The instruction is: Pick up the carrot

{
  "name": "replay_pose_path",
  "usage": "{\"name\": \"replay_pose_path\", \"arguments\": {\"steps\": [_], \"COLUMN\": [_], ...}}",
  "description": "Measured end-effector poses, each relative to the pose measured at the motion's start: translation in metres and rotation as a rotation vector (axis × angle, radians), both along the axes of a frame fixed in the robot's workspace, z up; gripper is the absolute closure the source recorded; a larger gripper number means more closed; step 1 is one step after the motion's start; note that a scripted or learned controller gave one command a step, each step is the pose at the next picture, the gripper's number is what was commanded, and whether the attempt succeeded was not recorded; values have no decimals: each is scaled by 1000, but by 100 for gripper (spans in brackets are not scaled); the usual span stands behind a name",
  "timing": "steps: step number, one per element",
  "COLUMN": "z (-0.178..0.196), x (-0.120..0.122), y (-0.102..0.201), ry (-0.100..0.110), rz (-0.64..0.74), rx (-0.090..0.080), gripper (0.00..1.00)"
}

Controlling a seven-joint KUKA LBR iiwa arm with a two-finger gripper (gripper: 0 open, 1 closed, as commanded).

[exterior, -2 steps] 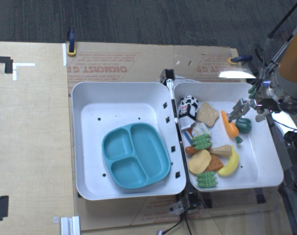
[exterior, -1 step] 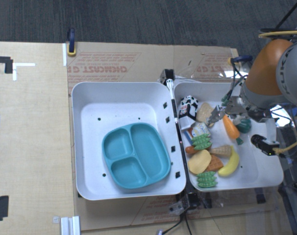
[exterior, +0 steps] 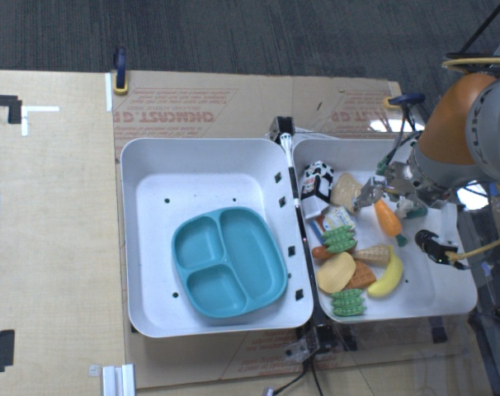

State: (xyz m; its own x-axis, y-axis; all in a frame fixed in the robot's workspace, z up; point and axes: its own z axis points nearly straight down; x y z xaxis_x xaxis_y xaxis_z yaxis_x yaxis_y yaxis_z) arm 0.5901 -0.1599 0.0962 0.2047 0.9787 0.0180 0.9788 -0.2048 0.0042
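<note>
Your carrot [exterior: 387, 219] lies in the right bin [exterior: 448, 299] — long axis steeply tilted, lower end pointing down-right — just below the gripper [exterior: 379, 190], whose fingers you cannot judge; bare floor to its right.

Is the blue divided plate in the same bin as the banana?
No: the blue plate lies in the left bin; the banana in the right.

Two white bins [exterior: 134, 246], one blue tray [exterior: 229, 261], one banana [exterior: 388, 279].
</note>
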Motion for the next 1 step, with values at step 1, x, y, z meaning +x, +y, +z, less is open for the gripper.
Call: {"name": "replay_pose_path", "arguments": {"steps": [1], "z": [8], "x": [-1], "y": [-3], "ry": [3], "rz": [0], "rx": [-9], "gripper": [100]}}
